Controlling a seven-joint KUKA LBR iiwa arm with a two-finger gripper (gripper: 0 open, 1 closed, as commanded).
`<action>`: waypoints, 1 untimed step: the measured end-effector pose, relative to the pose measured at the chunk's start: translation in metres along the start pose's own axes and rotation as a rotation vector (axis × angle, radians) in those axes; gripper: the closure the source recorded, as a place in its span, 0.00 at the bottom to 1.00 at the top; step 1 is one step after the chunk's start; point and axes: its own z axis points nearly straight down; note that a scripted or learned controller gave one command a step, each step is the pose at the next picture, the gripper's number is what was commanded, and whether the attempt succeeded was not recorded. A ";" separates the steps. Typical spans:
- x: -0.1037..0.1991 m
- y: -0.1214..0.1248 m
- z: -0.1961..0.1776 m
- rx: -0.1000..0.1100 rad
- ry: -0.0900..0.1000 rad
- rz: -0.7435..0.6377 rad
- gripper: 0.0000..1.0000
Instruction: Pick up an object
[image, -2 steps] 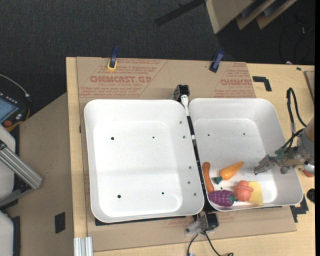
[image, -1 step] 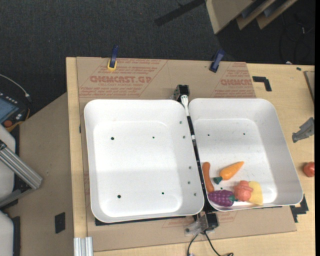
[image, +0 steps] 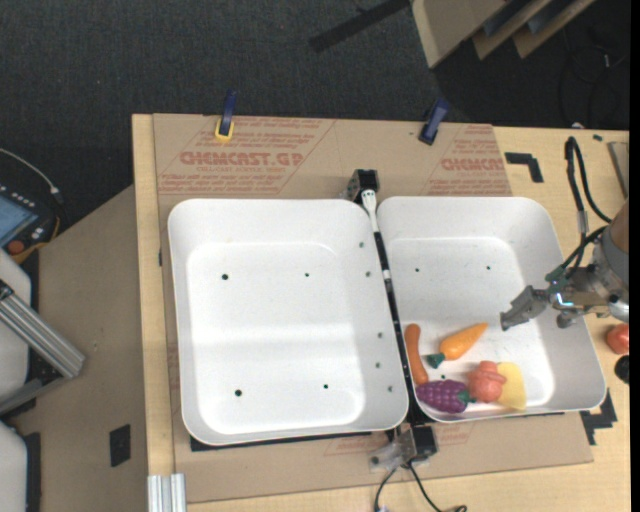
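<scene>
Several toy foods lie in the front part of the right bin (image: 470, 225). An orange carrot (image: 463, 341) with a green stem lies nearest the middle. A thin orange-red piece (image: 413, 353) rests along the bin's left wall. At the front edge sit a purple bunch of grapes (image: 442, 396), a pink-red fruit (image: 487, 380) and a yellow piece (image: 513, 388), all touching. My gripper (image: 524, 306) reaches in over the bin's right side, up and to the right of the carrot and apart from it. Nothing shows held in it.
The left bin (image: 200, 300) lies beside the right one, with a black clip strip (image: 382, 270) along their shared edge. Both rest on a cardboard sheet (image: 300, 145). Cables (image: 580, 200) hang at the right near the arm.
</scene>
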 end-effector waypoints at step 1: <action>-0.059 -0.001 0.060 -0.003 -0.006 0.009 0.00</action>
